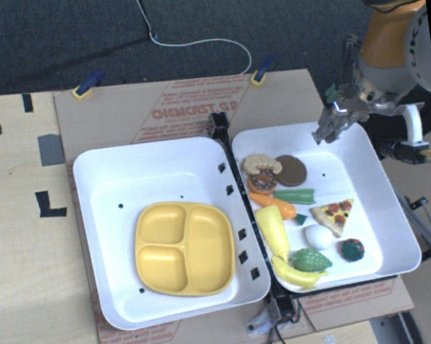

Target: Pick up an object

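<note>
The end effector hangs over the far right corner of the right bin, at the end of the grey arm that comes in from the right with its orange band above the wrist. Whether it is open or closed cannot be told from this angle; nothing shows between its tips.

All the small things lie in the right bin, most of them crowded toward its left wall. Taking that bin as the landmark: at its far left sits a pretzel-like pastry, with a brown round cookie just beside it toward the bin's middle. Nearer the camera along the left wall come an orange carrot piece and a green bean pod, then a pale yellow block, and at the near left corner a banana with a leafy green piece resting against it. A white egg lies near the bin's middle, a pizza slice just beside it toward the right, and a dark round ball sits near the bin's near edge.

The left bin holds a yellow divided plate. Both bins rest on a cardboard sheet on the bench.
</note>
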`<act>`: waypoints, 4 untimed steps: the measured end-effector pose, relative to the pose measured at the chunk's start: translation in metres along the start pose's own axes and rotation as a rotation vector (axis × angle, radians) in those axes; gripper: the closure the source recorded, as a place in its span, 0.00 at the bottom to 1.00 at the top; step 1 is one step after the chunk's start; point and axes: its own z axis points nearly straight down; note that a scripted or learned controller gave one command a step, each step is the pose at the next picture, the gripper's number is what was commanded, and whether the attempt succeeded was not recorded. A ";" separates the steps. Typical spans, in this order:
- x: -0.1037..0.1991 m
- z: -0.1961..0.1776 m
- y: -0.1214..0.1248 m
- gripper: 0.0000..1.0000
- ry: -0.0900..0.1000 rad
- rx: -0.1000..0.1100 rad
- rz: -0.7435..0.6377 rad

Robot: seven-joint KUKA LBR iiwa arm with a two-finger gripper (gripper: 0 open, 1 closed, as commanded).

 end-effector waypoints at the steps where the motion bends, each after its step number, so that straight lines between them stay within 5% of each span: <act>1: 0.001 -0.024 0.001 1.00 0.001 0.003 0.000; 2: 0.065 -0.025 -0.001 1.00 0.003 0.006 -0.005; 4: 0.133 -0.031 -0.020 1.00 0.002 0.008 -0.002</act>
